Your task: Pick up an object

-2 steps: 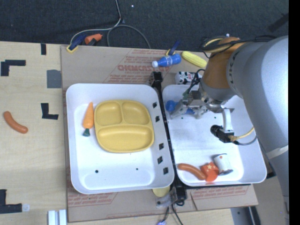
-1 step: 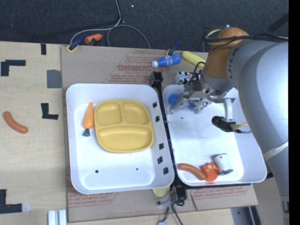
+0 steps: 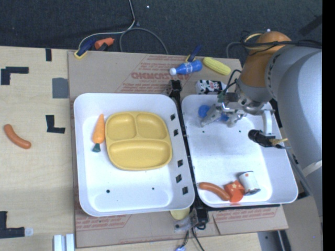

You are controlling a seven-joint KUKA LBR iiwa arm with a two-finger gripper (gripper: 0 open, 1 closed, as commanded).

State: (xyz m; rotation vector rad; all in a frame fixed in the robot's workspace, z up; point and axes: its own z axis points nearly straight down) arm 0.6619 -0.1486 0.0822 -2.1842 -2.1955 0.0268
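Note:
My gripper (image 3: 222,117) hangs low over the far left part of the right bin (image 3: 272,161), with its grey fingers (image 3: 209,118) spread open. A small blue object (image 3: 204,110) lies on the bin floor right at the left finger, partly hidden under the gripper; I cannot tell whether they touch. At the near edge of the same bin lie a red-orange sausage (image 3: 211,189), a small orange-red item (image 3: 234,192) and a little white cylinder (image 3: 247,181).
The left bin (image 3: 89,187) holds a yellow divided plate (image 3: 138,140) and a carrot (image 3: 98,128) beside it. Behind the bins lie a blue bottle (image 3: 186,68), a yellow item (image 3: 216,65) and a black-and-white item (image 3: 209,86). Another sausage (image 3: 17,136) lies far left on the bench.

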